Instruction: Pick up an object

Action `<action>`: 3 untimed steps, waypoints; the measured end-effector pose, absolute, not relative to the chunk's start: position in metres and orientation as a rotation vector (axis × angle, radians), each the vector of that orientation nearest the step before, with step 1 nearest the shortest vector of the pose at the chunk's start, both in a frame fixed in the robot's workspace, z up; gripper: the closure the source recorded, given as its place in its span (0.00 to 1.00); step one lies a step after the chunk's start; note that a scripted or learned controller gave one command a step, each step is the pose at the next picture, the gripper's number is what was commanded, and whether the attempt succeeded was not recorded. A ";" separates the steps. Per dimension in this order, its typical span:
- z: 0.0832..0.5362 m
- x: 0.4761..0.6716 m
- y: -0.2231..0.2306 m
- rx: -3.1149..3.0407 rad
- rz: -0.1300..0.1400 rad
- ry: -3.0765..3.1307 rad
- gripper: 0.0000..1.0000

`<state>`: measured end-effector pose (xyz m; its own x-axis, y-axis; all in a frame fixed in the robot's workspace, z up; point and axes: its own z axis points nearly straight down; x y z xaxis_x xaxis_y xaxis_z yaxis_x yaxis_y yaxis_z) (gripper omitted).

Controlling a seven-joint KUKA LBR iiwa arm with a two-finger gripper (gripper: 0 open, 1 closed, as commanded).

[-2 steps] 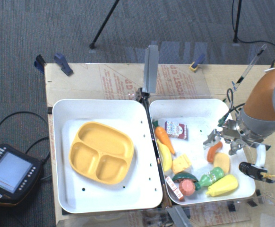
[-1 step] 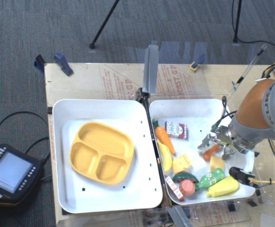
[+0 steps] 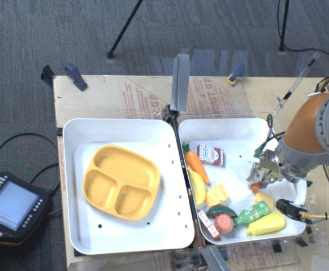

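— Where do we find the gripper (image 3: pixel 259 176)?

— Low over the right bin (image 3: pixel 238 130), near its right wall, with the grey arm (image 3: pixel 306 137) and its orange band behind it. We see something small and orange-red (image 3: pixel 255 186) at its tip, but we cannot tell how far it is parted or whether it grips that piece.

— And around it, taking the right bin as our mark?

— Along its front wall lie a yellow squeeze bottle (image 3: pixel 265 224), a green bottle (image 3: pixel 253 213) and a reddish round fruit (image 3: pixel 224 223). Nearer its middle we see a yellow cheese wedge (image 3: pixel 217 195). By its left wall lie a banana (image 3: pixel 197 187) and a carrot (image 3: pixel 197 165), with a small red carton (image 3: pixel 210 154) just beyond. Left of the right bin, the other bin (image 3: pixel 74 151) holds a yellow divided plate (image 3: pixel 121 181).
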<state>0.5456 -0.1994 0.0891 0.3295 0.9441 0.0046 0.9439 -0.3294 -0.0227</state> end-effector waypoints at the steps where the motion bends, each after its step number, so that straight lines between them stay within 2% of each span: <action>1: 0.089 0.546 -0.199 -2.544 0.014 -1.806 0.00; 2: 0.095 0.544 -0.200 -2.539 0.020 -1.800 1.00; 3: 0.207 0.525 -0.135 -2.566 0.002 -1.807 1.00</action>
